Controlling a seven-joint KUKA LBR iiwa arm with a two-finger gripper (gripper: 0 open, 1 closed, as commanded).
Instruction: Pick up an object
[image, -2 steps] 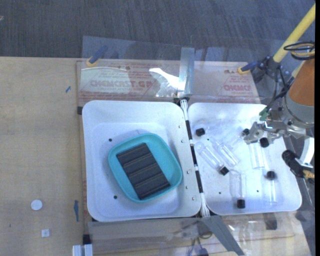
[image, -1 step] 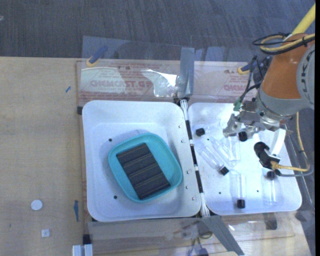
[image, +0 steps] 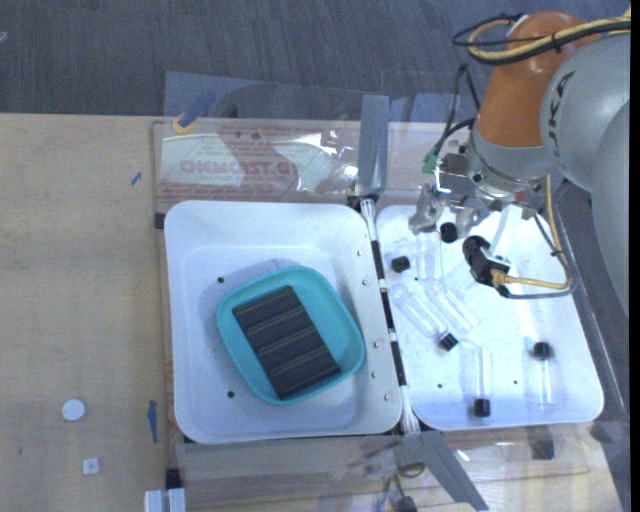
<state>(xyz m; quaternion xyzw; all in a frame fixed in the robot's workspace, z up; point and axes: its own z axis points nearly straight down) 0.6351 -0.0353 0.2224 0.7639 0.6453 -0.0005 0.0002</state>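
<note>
Camera view from above: two white bins side by side. Left bin (image: 200, 240) holds a teal tray (image: 340, 325) carrying a dark ribbed block (image: 287, 341). Right bin (image: 570, 330) holds several clear vials with black caps (image: 445, 318) — scattered, lying flat. Grey arm's gripper (image: 440, 215) hangs over that bin's upper left part, near one vial; whether its jaws are released or clenched, I cannot tell.
</note>
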